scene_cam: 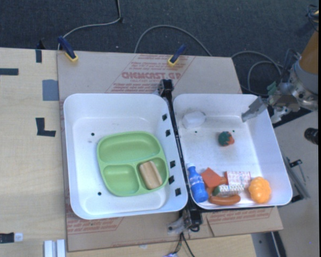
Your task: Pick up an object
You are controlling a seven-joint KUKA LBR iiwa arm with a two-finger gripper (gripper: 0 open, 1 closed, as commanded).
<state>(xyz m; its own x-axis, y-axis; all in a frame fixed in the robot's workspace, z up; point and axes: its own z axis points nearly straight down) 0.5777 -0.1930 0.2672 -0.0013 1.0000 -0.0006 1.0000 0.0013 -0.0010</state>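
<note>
While the gripper (255, 111) is hanging over the far right rim of the right bin (267, 123), it is carrying nothing, and I cannot tell how its tool is set. Most objects are crowding along the near wall: a blue bottle (196, 184), a red sausage (224, 199), an orange fruit (259, 189). I think the small green-and-red ball (226, 138) is lying best for picking, because it is resting alone in the middle with free floor around it.
</note>
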